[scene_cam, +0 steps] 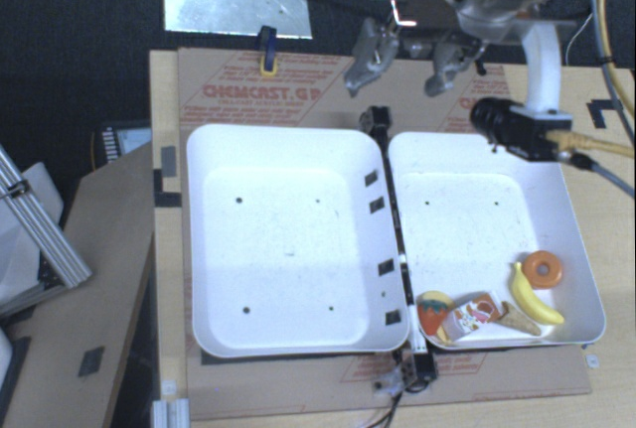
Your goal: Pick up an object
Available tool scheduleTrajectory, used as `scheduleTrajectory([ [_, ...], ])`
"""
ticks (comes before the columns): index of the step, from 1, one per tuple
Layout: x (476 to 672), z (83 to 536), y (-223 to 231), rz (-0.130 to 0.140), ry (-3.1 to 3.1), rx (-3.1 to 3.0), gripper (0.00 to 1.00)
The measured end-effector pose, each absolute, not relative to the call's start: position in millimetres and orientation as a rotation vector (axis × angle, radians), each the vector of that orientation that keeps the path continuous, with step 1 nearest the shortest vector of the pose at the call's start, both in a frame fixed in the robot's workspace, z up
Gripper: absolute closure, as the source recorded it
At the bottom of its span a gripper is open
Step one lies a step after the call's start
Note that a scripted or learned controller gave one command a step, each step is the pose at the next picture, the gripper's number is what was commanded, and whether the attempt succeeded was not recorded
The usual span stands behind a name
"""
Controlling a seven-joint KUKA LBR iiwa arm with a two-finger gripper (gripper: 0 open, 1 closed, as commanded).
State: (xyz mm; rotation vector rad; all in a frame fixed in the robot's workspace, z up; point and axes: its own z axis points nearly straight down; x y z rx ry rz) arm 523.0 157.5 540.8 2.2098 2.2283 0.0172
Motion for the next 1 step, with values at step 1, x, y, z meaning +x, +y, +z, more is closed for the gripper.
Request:
scheduleTrajectory([
  [1, 485.0, 535.2, 168.7, 0.004, 2.228, 2.214, 0.0],
])
